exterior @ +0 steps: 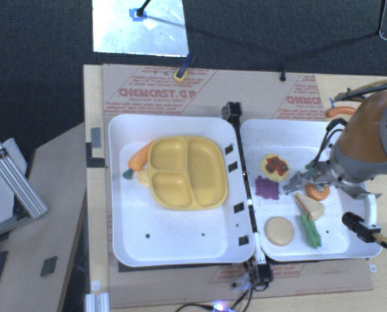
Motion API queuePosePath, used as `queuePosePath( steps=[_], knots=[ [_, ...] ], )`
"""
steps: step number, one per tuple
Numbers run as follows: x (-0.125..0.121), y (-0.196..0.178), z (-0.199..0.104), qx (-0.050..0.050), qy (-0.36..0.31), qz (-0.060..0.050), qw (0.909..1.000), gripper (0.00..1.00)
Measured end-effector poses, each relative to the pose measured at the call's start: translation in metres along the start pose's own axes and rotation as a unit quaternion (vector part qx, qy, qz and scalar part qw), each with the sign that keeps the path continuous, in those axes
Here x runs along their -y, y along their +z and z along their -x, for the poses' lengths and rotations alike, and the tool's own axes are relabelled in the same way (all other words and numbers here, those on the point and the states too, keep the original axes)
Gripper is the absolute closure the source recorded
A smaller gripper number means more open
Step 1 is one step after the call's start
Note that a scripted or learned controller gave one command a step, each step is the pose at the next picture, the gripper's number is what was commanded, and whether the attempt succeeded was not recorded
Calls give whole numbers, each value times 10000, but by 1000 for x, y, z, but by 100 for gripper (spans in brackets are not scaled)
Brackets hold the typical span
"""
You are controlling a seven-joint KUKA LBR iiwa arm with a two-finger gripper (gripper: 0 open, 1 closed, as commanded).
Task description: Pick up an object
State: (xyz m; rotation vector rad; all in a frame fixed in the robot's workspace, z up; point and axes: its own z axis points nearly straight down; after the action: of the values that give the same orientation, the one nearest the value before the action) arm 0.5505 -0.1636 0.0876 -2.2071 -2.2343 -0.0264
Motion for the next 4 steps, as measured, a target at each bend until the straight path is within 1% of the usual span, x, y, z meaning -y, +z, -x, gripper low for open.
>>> queuePosePath(
  steps=[1,2,3,4],
  knots=[
    [1,-13,11,107,43,42,9999,100],
    [0,-77,15,75,43,-20,10000,100],
    [-2,-131,15,74,40,-20,10000,100],
    [10,-143,-38,54,15,-42,10000,100]
  ],
)
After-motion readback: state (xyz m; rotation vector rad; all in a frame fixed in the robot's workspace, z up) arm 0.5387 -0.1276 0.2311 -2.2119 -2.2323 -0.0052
